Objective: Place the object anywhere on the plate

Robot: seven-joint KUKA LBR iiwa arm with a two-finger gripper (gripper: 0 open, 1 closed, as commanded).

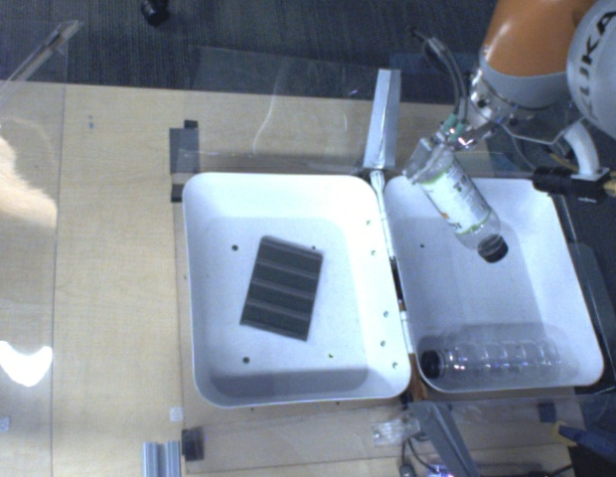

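Two white bins share the table; above the right bin's far edge, the claw grips a clear bottle.

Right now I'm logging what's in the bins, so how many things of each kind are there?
Clear plastic bottles: 2, one tilted under the end effector over the right bin, one lying along that bin's near edge
Dark ridged plate: 1, in the left bin
Total: 3

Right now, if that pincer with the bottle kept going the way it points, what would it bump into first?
Probably the white floor of the right bin. The bottle slants down-left from the pincer with its dark cap lowest, though height is hard to judge.
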